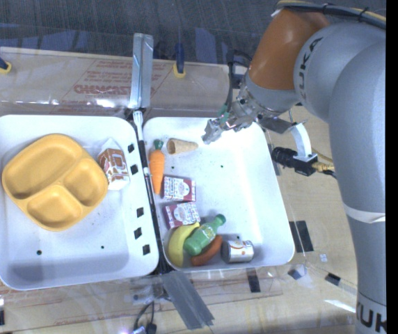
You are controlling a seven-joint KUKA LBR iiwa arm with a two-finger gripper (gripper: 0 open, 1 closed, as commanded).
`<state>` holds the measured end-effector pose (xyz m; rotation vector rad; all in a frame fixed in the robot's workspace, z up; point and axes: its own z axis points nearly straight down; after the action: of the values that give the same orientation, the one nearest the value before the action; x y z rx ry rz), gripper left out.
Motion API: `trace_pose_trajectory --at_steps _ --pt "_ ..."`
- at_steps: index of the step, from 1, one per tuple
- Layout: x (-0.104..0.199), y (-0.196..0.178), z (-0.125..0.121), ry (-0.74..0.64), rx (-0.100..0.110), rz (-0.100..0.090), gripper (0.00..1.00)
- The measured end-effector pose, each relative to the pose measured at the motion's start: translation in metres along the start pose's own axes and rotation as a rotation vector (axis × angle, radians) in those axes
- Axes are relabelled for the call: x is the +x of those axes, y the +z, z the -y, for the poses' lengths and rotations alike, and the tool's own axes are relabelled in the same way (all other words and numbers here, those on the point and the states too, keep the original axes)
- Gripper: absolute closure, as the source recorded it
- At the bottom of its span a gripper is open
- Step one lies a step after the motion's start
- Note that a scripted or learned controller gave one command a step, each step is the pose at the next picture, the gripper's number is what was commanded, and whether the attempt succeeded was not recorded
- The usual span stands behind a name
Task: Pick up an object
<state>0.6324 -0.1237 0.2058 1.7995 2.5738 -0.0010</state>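
Arm is sitting in the approach phase, nothing picked yet. Gripper (213,132) is hovering over the far edge of the right bin (272,207), just beside the ice cream cone (181,145) lying on its side. Fingers are looking slightly spread with nothing between them, though they're small and a bit blurred here. Candidate objects are all sitting in the right bin: cone closest to the gripper, carrot (156,170) along the left wall, two red cartons (178,188) mid-bin, then a crowded pile at the near edge with banana (176,245), green bottle (203,236) and silver can (239,251) touching each other. Left bin (60,263) is holding a yellow divided tray (53,181) and a small carton (114,165). My read: cone is the likely target. Next move is needing a short shift toward it, fingers aligned across its narrow axis, then descent. It's round, so it's risking rolling away.
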Motion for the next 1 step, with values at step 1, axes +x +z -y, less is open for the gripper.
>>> trace_pose_trajectory --at_steps 1 --pt "0.0001 0.0006 0.0002 0.0 0.001 -0.001 0.0"
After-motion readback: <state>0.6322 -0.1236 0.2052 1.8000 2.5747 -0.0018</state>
